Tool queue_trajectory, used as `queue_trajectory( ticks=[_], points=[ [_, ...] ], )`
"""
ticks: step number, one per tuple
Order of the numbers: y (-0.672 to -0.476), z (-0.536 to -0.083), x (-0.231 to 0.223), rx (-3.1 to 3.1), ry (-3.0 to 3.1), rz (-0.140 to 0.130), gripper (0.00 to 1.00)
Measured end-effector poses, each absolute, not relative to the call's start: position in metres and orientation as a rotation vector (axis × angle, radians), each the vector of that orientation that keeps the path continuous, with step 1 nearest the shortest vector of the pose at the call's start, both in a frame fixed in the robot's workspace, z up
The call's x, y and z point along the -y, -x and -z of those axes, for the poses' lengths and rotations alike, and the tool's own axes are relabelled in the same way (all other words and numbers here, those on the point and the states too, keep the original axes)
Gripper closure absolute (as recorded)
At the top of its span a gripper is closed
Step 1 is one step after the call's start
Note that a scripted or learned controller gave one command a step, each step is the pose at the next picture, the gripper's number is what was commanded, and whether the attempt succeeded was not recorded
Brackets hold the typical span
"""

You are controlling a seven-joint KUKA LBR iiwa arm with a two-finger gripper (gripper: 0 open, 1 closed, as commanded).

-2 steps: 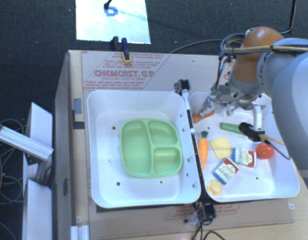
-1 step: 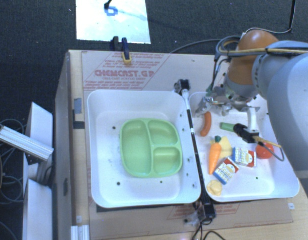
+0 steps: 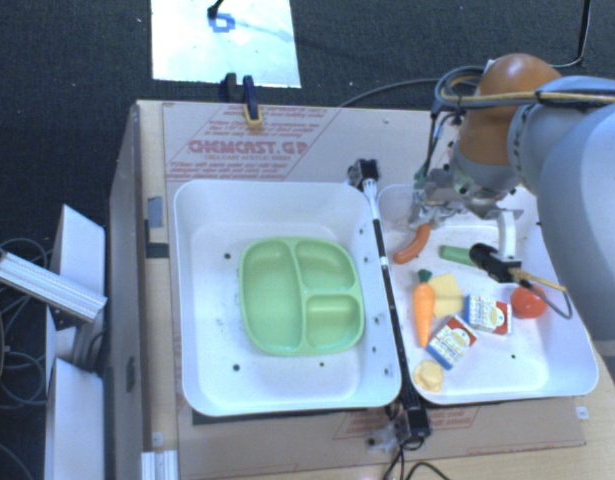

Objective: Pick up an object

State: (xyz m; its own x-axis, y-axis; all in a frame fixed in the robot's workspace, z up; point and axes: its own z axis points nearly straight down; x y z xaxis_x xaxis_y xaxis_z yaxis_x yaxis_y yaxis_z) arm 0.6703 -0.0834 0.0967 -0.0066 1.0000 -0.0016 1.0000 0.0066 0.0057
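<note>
The right bin [image 3: 567, 368] holds several toy foods. An orange-red sausage [image 3: 411, 244] lies at its upper left, slanting toward the divider. My gripper [image 3: 428, 214] hangs low at the back of this bin, right over the sausage's upper end; whether it touches the sausage I cannot tell. A carrot [image 3: 424, 310] lies below the sausage, next to a yellow cheese block [image 3: 446, 291]. Two small cartons [image 3: 487, 314] [image 3: 450, 344], a red tomato [image 3: 528, 302], a small green piece [image 3: 453, 254] and a pale yellow round piece [image 3: 428, 375] lie nearby.
The left bin [image 3: 202, 368] holds a green divided plate [image 3: 300, 296]. A black rail [image 3: 384, 288] runs between the two bins. The grey arm [image 3: 577, 168] covers the right bin's back right corner. A clamp [image 3: 249, 103] sits at the bench's far edge.
</note>
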Motion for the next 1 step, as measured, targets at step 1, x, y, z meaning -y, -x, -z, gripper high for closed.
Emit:
queue_trajectory(
  ticks=[1],
  points=[
    [-0.6476, -0.2151, 0.0506, -2.224, -2.212, -0.006, 1.00]
  ],
)
